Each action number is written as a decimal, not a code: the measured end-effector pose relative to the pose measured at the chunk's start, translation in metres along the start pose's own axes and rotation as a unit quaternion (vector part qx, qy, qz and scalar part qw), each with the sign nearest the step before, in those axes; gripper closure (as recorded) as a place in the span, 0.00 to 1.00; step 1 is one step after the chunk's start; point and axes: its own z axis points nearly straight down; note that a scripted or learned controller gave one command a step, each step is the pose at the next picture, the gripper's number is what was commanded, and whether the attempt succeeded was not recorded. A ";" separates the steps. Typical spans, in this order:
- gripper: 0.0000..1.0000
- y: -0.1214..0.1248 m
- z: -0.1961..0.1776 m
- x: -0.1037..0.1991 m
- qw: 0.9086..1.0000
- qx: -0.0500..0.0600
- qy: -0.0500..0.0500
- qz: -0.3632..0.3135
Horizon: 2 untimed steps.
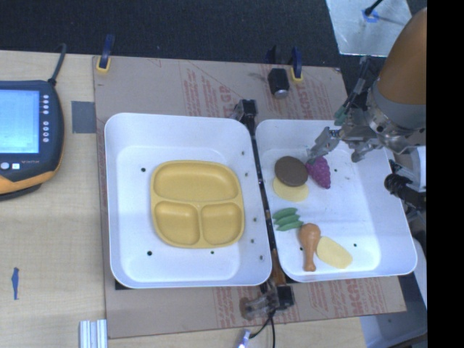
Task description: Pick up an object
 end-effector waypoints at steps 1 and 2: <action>0.00 0.011 0.113 -0.035 1.000 0.001 -0.001 0.000; 0.00 0.044 0.162 -0.083 1.000 0.000 0.000 0.001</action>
